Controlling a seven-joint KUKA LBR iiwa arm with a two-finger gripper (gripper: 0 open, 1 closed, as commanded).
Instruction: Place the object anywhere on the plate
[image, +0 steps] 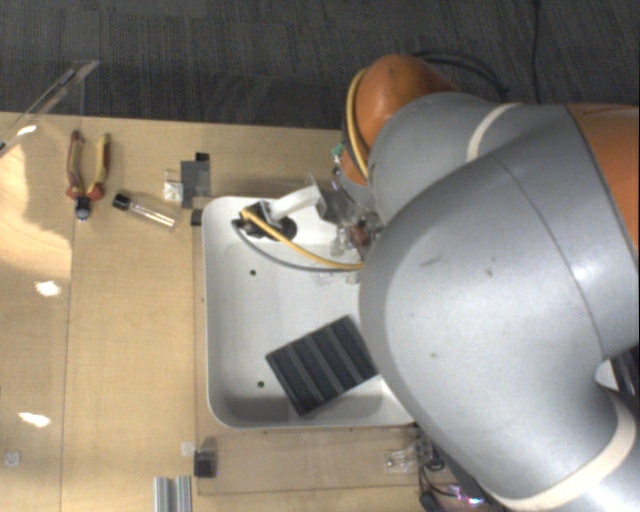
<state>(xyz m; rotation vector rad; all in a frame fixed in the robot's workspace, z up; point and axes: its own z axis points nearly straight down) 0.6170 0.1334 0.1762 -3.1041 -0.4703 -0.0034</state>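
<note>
Camera view: at the upper left of the frame a pair of pliers (88, 168) with red-orange handles lies on the wooden bench (120, 350), handles towards the top edge. Just to its right a small clear tube (145, 210) with a dark cap lies at a slant. Right of that, a grey metal clamp (195, 180) sits at the upper left corner of a shallow white bin (240, 330). Near the lower left corner of the bin a small dark block (205, 463) sits on the bench, with a short strip of metal rail (172, 490) beside it at the bottom edge. The bin takes up the middle of the frame. In its lower part lies the black ribbed block (322, 365), flat on the floor and turned at an angle. Its left end is near the bin's bottom wall, and its right end runs under the arm. The gripper (350, 238) is in the upper part of the bin, well apart from the black ribbed block, with nothing seen in its grasp. Whether it is open or closed cannot be told, since the arm hides most of it. The big grey arm (500, 300) covers the right half of the frame, with its orange band (395, 85) towards the top centre. Below the bin's lower right corner a small clear plastic piece (405, 460) lies on the bench.
</note>
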